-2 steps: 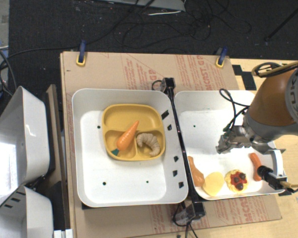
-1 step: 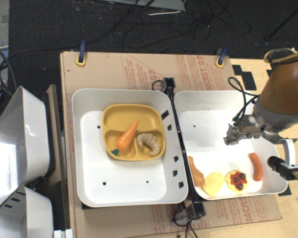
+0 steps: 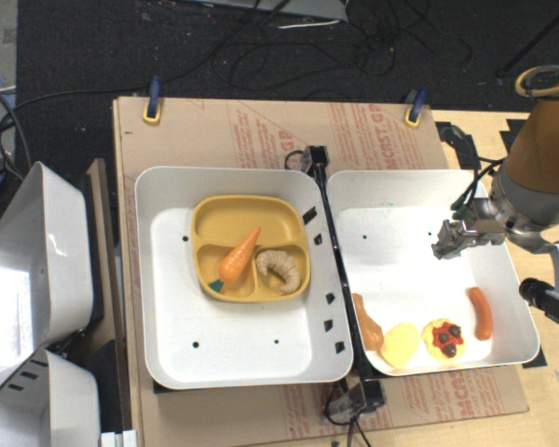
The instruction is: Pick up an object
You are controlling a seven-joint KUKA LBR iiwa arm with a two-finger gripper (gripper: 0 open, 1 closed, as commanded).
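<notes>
My gripper [image 3: 450,242] hangs over the right bin [image 3: 401,194], near its right side, with bare white floor under it. In that bin's front part lie an orange sausage [image 3: 483,313], a small pizza slice with red topping [image 3: 444,338], a pale yellow disc [image 3: 401,344] and a tan drumstick-like piece [image 3: 366,321]. The left bin [image 3: 168,343] holds a yellow divided plate [image 3: 216,217] with a carrot [image 3: 239,255] and a beige shrimp-like piece [image 3: 280,268] on it. The sausage is the nearest item to the gripper, below and to its right.
A black divider with clips [image 3: 324,250] runs between the two bins. Both bins rest on a cardboard sheet [image 3: 252,124]. White containers [image 3: 33,259] stand off the bench at the left. Cables lie on the dark floor behind.
</notes>
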